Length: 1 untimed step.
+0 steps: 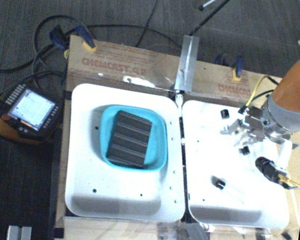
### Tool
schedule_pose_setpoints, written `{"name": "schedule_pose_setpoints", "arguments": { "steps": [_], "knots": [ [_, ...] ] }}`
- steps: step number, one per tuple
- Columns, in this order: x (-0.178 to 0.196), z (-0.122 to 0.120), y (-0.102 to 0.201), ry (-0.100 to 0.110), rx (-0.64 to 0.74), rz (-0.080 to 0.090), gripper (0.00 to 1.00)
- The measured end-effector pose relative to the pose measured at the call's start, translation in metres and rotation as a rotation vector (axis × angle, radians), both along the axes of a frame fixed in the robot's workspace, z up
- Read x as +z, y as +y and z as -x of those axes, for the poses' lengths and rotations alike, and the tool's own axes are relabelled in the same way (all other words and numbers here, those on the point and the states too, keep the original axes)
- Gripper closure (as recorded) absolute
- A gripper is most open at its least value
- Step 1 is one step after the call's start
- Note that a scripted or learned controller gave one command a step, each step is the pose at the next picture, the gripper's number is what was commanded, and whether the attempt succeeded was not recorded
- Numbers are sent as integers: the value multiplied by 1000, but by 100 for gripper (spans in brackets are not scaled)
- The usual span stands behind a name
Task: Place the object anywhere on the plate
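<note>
Resting in the left bin (121, 197) is one teal plate (157, 146), and on it lies one dark ribbed block (130, 138), flat, touching the plate and well apart from the arm. Two white bins stand side by side on the tabletop (147, 68). In the right bin (238, 207), one small dark piece (218, 183) lies toward the near side, apart from everything else. Farther back and to the right, the tool (245, 136) hangs over the far right part of that bin, below the arm's orange band (299, 75); whether its tips are spread or pressed together cannot be told, and nothing is seen between them. Left of the tabletop, one handheld controller (27, 111) lies on the floor.
</note>
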<state>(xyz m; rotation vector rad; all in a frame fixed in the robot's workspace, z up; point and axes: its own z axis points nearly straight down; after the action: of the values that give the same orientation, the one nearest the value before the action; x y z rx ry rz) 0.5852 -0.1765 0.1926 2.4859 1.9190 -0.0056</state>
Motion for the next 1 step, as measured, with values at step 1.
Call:
{"name": "schedule_pose_setpoints", "arguments": {
  "steps": [1],
  "knots": [
    [0,0,0,0,0,0,0]
  ]
}}
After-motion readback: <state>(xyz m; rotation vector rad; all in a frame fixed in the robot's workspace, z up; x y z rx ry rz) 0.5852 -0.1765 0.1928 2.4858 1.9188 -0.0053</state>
